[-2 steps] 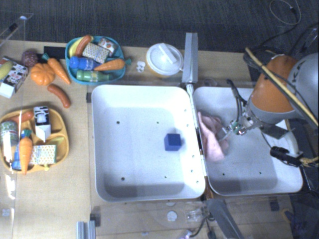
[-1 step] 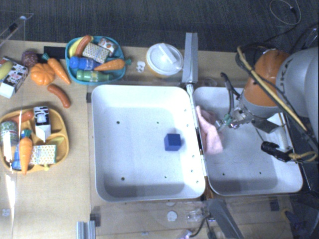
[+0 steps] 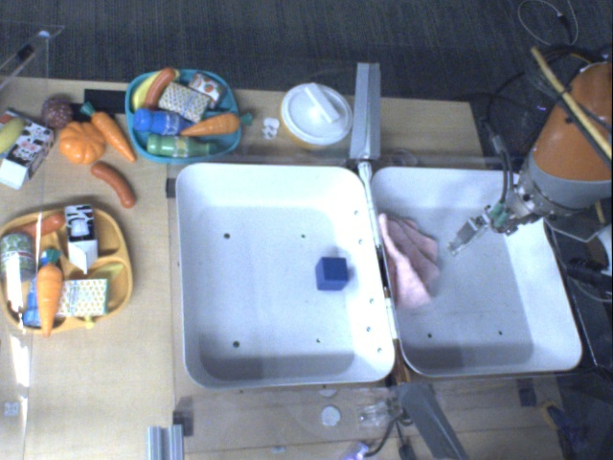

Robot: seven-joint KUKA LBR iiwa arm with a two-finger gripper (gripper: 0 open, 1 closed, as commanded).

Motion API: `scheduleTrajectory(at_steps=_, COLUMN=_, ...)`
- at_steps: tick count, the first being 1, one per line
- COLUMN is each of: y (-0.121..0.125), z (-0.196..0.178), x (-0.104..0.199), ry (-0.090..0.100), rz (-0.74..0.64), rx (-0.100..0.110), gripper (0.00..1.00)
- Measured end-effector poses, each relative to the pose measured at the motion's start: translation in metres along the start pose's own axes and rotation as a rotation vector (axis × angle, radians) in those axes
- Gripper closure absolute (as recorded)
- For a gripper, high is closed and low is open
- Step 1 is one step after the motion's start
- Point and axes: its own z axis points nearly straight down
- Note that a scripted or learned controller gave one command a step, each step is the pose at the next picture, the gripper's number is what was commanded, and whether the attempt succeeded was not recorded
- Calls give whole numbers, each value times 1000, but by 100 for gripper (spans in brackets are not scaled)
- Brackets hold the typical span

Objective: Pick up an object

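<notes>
The pink cloth (image 3: pixel 410 270) lies crumpled against the left wall of the right bin (image 3: pixel 536 353), not yet lifted. The tool (image 3: pixel 462 238) hovers just beside it, fingers apart and holding nothing, so the grasp remains to be done.

arm (image 3: pixel 565 151): grey body | orange band above wrist | claw (image 3: pixel 466 235): slim metallic fingers

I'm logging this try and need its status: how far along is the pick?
Early stage. Done: the arm has reached over the right bin, and the gripper sits just right of the pink cloth. In hand: nothing visible between its fingers. Left: close on an object and lift it; the cloth lies flat against the bin's left wall, and the blue cube rests untouched in the left bin.
</notes>
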Motion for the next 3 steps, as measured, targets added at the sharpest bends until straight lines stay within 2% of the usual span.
scheduleTrajectory(at_steps=1, y=22, z=89, x=9, ry=0, rz=48, rx=0, gripper=0)
scheduleTrajectory(at_steps=2, y=28, z=93, x=23, ry=-6, rz=6, rx=-6, gripper=0)
scheduleTrajectory(at_steps=3, y=87, z=95, x=3, ry=-4, rz=61, rx=-5, gripper=0)
